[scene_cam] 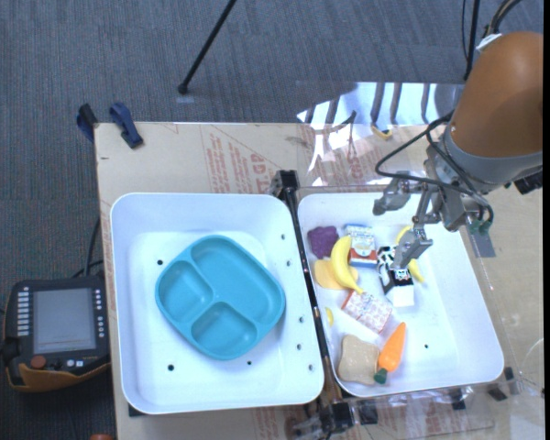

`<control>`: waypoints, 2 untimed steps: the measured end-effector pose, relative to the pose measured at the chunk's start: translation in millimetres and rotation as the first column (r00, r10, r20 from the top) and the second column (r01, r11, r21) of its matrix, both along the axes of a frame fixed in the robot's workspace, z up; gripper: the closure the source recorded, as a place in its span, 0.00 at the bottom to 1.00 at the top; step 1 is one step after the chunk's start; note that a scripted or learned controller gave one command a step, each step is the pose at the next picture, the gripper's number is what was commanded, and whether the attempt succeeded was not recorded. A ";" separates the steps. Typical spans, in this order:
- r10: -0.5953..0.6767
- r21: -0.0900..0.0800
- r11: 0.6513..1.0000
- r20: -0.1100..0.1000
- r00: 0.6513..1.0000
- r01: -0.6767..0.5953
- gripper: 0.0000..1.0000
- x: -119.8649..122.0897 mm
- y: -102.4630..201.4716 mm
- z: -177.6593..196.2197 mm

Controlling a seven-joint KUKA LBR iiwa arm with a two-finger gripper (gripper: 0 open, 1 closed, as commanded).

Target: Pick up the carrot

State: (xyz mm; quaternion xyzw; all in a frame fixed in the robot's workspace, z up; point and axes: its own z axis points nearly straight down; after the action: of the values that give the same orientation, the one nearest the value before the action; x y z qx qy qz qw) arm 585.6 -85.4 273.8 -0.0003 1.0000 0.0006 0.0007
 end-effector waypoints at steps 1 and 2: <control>-0.034 0.002 0.999 -0.018 0.999 0.034 0.00 -77.3 -20.8 -167.4; 0.153 -0.004 0.988 0.019 0.988 -0.153 0.00 -102.0 -21.8 -181.6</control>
State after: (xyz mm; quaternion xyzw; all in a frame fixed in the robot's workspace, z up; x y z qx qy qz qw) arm 483.6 -107.2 92.2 -0.0769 0.9970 -0.0008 0.0105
